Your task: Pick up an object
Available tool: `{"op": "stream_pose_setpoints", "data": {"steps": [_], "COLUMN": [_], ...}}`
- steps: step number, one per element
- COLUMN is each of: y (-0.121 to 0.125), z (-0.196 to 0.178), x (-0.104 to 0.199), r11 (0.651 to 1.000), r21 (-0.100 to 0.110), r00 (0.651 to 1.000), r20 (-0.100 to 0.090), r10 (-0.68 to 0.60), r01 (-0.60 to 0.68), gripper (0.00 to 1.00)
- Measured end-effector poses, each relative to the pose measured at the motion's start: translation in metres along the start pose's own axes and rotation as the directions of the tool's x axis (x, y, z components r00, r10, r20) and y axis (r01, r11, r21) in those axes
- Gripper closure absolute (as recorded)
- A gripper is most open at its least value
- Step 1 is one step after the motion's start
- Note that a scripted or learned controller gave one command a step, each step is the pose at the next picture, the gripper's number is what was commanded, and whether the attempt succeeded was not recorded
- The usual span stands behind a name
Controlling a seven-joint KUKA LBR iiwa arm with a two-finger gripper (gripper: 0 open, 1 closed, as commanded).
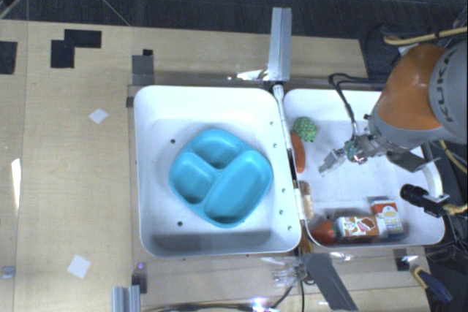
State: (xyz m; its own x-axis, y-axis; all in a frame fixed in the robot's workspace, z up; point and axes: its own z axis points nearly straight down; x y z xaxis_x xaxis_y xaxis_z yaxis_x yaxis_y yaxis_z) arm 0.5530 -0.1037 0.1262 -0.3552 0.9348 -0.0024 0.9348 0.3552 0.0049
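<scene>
We see a small knobbly green ball (305, 129) near the upper left corner of the right bin (409, 102), close beside an orange carrot-like piece (297, 150) lying along the divider. The hand (333, 161) hangs over the bin's bare middle, its fingers spread apart, grasping nothing. We count two white bins on the counter (66, 179); the left bin (153, 157) holds one blue three-part tray (221, 177). Along the right bin's near wall lie one printed packet (369, 226) and one red round thing (323, 231).
</scene>
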Motion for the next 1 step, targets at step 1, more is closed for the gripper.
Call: {"op": "stream_pose_setpoints", "data": {"steps": [1], "y": [-0.066], "z": [0.0163], "x": [0.0105], "r11": [0.998], "r21": [0.002], "r00": [0.998], "r20": [-0.002], "r10": [-0.055], "r01": [0.055], "gripper": [0.0]}}
